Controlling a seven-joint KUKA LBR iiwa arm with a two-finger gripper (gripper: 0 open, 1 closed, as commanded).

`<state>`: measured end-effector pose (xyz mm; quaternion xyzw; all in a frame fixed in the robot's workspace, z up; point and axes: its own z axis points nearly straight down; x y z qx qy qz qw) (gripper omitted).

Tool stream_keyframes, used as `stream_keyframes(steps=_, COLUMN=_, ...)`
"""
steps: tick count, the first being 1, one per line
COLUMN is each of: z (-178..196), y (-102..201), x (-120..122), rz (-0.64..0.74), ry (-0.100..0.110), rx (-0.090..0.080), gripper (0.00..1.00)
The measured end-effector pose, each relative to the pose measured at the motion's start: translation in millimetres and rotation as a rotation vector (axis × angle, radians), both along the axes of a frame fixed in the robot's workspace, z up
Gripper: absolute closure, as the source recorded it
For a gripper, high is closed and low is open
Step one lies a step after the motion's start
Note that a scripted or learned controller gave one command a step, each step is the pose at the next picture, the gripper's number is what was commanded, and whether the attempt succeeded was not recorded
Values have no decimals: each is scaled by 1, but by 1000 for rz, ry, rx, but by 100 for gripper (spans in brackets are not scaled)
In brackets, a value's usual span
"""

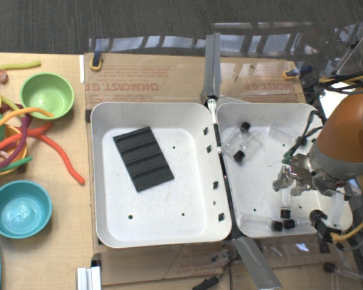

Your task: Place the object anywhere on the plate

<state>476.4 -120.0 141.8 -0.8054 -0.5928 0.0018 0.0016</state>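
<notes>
Plate (pixel 143 158): dark ribbed rectangular slab, lying flat and at a slant in the left bin (pixel 98 162), toward that bin's upper left. Nothing rests on it. I take this slab to be the plate the task means; no other candidate sits in either bin.

Left of the bins, off-task: green bowl (pixel 46 95), teal bowl (pixel 20 209), and a tangle of coloured cords (pixel 24 135) on the wooden tabletop.

Right bin (pixel 266 105): several small clear vials with black caps. One clear vial (pixel 241 142) lies near the bin's upper left, another (pixel 282 132) further right. A cluster of black caps (pixel 282 224) sits along the lower edge.

Gripper (pixel 288 183): low over the middle-right of the right bin, under the orange wrist band (pixel 345 135). Its state cannot be told; the wrist body and clear parts blur together at that spot. Whether a vial is held is not visible either.

Progress, as judged: placement not done. Every visible vial lies in the right bin, and the plate is bare. Left to do: secure one vial, carry it across the divider into the left bin, set it down on the slab.

Object relative to gripper: the nearest loose items are the caps just below it. The clear vials lie up and to its left, apart from it. The plate is well apart, far left.
</notes>
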Motion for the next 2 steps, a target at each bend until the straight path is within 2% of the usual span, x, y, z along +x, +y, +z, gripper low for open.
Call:
stream_keyframes(steps=1, z=0, y=-91, x=0, rz=-114, ry=-1, rx=-1, gripper=100)
stream_keyframes(steps=2, z=-50, y=-94, x=1, rz=-220, ry=-3, rx=0, gripper=100)
